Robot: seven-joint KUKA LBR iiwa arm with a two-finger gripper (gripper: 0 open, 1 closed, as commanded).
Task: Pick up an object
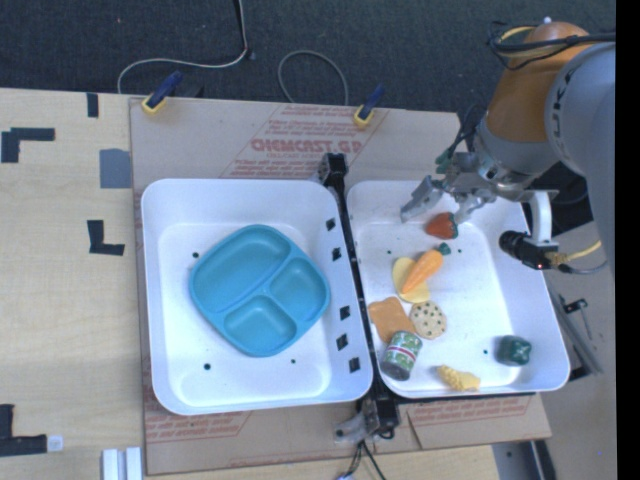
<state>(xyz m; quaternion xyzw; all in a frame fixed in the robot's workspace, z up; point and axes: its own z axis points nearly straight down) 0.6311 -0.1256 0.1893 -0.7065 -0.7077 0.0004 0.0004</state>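
My gripper [441, 206] hangs over the far part of the right bin [520, 298], open, with one finger [415, 206] spread out to the left. A small red toy fruit [441, 227] lies on the bin floor just below the fingertips; nothing is clamped between them. Nearer the front lie an orange carrot [429, 264] on a yellow piece [411, 282], a tan slice [387, 316], a speckled cookie [428, 319], a small can [402, 354], a yellow corn piece [458, 376] and a dark green object [515, 349].
A blue divided plate [260, 288] lies in the left bin [170, 228]. A black divider [345, 268] runs between the two bins. The grey arm with its orange band [530, 78] comes in from the upper right. Cables lie behind the bins.
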